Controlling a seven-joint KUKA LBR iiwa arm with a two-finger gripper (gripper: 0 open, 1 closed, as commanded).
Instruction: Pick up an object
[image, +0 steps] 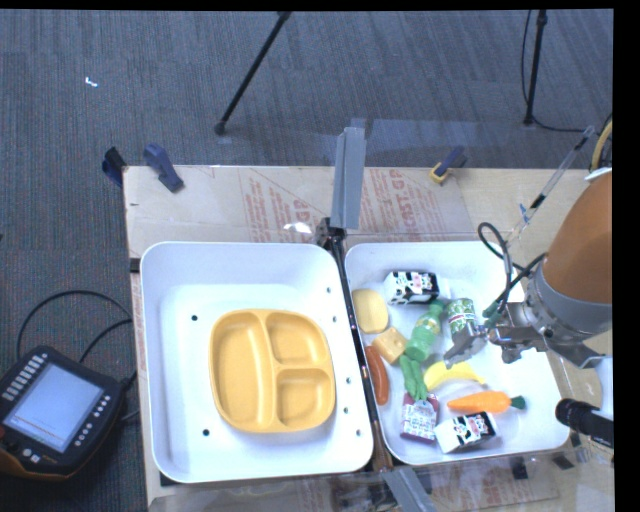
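Two shallow white plastic bins sit side by side on the plywood desk (230, 205). The left bin (170, 300) carries a yellow three-compartment plastic tray (272, 370), lying flat near its middle. The right bin (545, 425) holds a jumble of toy food.

At the back of that bin lies a small black-and-white cow-print carton (411, 287), with a pale yellow rounded piece (370, 311) to its left. Just in front of that piece is a small yellow wedge like cheese (389, 343), and a reddish-brown sausage (378, 375) runs along the bin's left wall. A green plastic bottle (425, 329) lies tilted near the middle, beside a small green-labelled can (461, 316). Further forward are a dark green leafy piece (413, 373), a yellow banana (450, 374), an orange carrot with a green top (484, 403), a dark red packet (420, 417) and a second cow-print carton (466, 430) near the front wall.

The grey arm with its orange band (588, 250) reaches in from the right. Its jaws (465, 346) hang low over the bin, just right of the bottle, between the can and the banana. From here I cannot tell how far apart they stand, nor see anything caught between them.
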